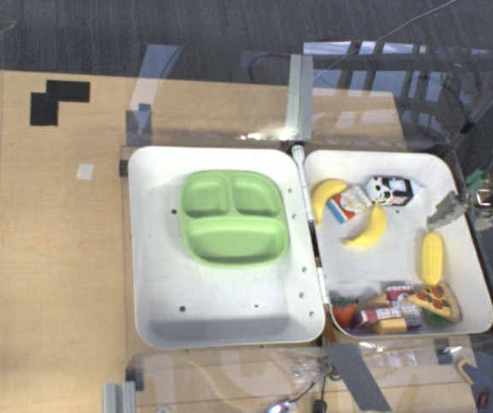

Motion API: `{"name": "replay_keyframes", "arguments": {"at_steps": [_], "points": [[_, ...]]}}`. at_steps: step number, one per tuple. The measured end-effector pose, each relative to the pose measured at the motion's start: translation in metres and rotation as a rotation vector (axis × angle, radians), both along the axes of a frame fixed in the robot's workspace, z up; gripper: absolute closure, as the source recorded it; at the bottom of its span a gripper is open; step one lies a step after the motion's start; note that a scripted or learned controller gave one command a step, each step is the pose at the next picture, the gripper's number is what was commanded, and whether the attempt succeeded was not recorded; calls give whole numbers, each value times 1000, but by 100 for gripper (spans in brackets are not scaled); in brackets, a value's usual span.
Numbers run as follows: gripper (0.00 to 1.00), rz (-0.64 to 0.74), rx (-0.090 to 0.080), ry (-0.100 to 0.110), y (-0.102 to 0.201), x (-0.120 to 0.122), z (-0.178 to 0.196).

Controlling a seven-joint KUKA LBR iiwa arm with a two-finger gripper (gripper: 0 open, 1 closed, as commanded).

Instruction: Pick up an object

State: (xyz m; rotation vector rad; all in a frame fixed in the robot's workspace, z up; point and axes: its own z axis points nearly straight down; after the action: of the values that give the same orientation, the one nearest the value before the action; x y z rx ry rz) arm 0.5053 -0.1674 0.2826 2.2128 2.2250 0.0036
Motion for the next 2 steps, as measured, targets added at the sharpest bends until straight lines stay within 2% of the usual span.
{"name": "replay_keyframes", "arguments": {"at_steps": [1, 2], "points": [[0, 22, 1, 2, 17, 67, -80], [0, 8, -3, -20, 16, 121, -177]]}}
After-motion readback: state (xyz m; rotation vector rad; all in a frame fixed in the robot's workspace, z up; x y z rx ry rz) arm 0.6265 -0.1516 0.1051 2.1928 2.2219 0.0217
